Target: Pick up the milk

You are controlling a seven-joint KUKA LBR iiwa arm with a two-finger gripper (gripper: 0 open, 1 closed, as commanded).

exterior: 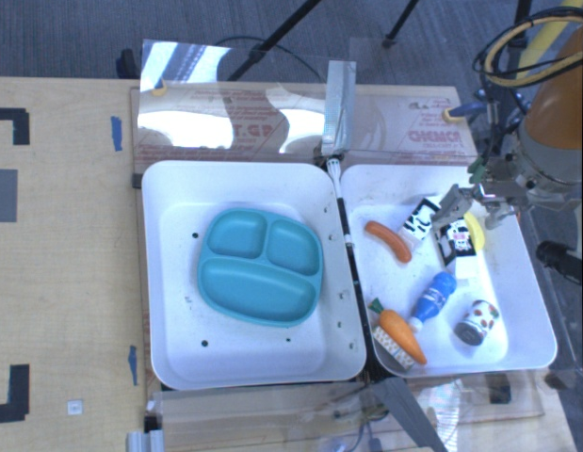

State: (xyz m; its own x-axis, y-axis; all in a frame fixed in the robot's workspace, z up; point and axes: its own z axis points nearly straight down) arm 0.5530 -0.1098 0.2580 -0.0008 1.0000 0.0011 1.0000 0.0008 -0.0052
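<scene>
Where the right bin [517, 347] comes nearest the camera, a carrot [401, 334] lies over a small brush [390, 349], with a printed can [477, 322] and a blue bottle [433, 298] just beyond, all nearer than the end effector [458, 213]. A sausage [389, 241] lies to its left. Directly at the end effector sit two black-and-white milk cartons: one [421, 219] just to its left, the other [459, 241] just below its tip beside a yellow item [477, 231]. Whether its fingers are spread or closed I cannot tell. Well to the left, the other bin [169, 281] holds a teal divided plate [260, 266].
</scene>
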